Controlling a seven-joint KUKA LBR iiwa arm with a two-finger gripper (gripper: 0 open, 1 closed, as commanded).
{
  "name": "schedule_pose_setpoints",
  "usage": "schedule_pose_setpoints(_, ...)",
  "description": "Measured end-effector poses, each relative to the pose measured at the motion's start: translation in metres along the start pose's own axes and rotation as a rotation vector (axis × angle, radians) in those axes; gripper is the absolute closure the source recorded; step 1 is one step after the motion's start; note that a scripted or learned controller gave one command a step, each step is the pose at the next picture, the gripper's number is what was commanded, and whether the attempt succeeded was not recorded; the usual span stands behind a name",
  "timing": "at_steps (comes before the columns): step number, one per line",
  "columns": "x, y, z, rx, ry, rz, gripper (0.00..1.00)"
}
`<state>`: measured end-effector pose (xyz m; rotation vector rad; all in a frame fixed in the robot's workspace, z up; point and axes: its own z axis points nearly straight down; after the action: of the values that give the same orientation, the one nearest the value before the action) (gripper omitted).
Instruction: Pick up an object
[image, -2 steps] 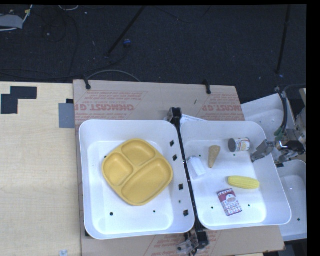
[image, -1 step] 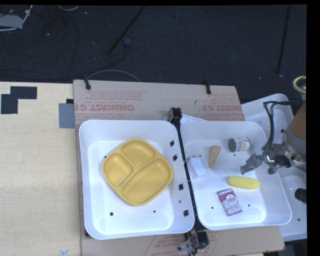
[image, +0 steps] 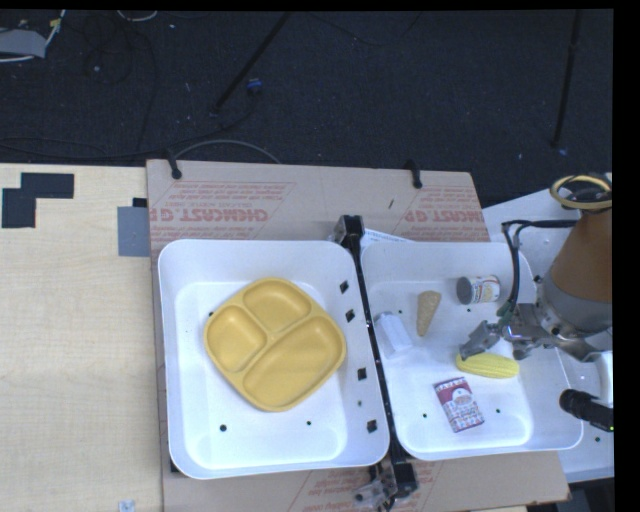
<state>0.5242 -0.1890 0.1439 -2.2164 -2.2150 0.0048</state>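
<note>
- my gripper (image: 487, 338) sits low in the right bin (image: 505, 440), reaching in from the right edge, and i cannot tell how it is set.
- the yellow corn cob (image: 489, 365) lies just below and beside my gripper, lengthwise left to right on the bin floor; the gripper's tips look to be touching or almost touching its upper left end, but i cannot see the cob gripped.
- above my gripper, near the bin's back, a small jar (image: 479, 290) lies on its side, apart from the gripper.
- to the left of that, a tan cone-shaped piece (image: 427, 311) lies with its narrow end toward the front, well apart from the cob.
- further left, beside the divider between the bins, rests a clear, pale object (image: 391, 332) that i cannot identify.
- in front of the cob, toward the near edge, a small red and white packet (image: 459, 404) lies flat and tilted.
- the left bin (image: 190, 420) holds a yellow divided plate (image: 275, 343), turned at an angle, three compartments facing up.
- both bins sit on brown cardboard (image: 300, 205) on the counter (image: 70, 350).
</note>
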Motion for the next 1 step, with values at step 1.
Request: schedule_pose_setpoints(1,-0.0017,0.0033,0.0487,-0.016,-0.009,0.0,0.0)
